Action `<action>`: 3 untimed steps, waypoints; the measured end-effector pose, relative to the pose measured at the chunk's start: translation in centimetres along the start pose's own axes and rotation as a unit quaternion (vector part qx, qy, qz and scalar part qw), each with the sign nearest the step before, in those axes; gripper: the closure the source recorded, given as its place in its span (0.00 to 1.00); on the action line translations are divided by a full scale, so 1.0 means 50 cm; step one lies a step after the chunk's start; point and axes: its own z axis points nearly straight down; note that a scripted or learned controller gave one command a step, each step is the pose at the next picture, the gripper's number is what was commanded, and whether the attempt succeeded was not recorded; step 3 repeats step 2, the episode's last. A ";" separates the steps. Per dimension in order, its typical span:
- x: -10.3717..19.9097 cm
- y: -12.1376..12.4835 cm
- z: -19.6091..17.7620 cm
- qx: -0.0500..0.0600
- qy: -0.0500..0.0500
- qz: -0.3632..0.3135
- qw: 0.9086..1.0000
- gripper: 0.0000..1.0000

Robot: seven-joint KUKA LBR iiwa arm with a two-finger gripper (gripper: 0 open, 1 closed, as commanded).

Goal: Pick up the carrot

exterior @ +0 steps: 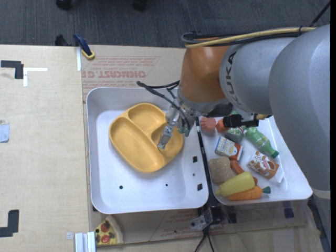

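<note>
Claw (169, 132), its grip state impossible to tell, hangs over yellow plate (131, 146) in left bin (152, 196), while carrot (245, 194) lies in right bin (294, 185) beside yellow pepper (236, 184).

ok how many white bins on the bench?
2. Left bin holds the yellow divided plate; right bin holds the carrot and other items.
</note>
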 end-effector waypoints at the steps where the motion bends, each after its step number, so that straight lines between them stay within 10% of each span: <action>1: -0.006 -0.002 -0.020 -0.001 -0.002 0.002 1.000 1.00; 2: 0.008 0.124 -0.226 0.005 0.010 -0.032 0.999 1.00; 3: 0.008 0.124 -0.226 0.005 0.010 -0.032 0.999 1.00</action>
